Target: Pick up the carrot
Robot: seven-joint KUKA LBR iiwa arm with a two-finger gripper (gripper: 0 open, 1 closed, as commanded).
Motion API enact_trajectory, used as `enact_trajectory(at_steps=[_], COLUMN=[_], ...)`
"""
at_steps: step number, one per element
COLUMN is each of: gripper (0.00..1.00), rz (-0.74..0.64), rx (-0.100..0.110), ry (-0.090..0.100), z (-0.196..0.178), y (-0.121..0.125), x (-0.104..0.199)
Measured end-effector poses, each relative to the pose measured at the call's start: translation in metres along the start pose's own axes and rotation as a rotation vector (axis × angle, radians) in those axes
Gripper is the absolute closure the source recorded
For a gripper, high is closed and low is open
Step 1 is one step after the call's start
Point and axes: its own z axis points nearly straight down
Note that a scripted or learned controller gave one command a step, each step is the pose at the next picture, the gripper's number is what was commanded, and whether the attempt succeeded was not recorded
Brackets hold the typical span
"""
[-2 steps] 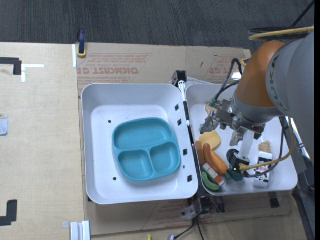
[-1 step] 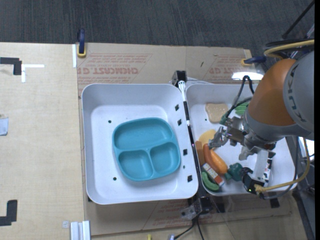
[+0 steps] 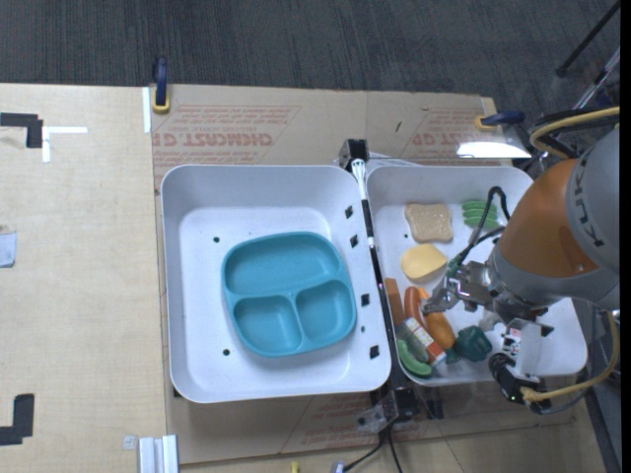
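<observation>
The carrot lies in the right bin, near its bottom edge, just below the claw at about 6 o'clock, with its long side running from 11 to 5 o'clock. The arm covers much of the bin, and it is too hard to tell if the claw is apart or together.

The bench bears two white bins.
</observation>
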Motion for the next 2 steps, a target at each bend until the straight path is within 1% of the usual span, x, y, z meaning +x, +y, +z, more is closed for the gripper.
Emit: enact_trajectory(at_steps=[1,2], gripper=[0.0,1.0], rz=[0.328,0.324], rx=[0.002,0.005], ry=[0.0,0.0], z=[0.0169,0.0086], y=[-0.0021,-0.0013], x=[0.0031,0.0027])
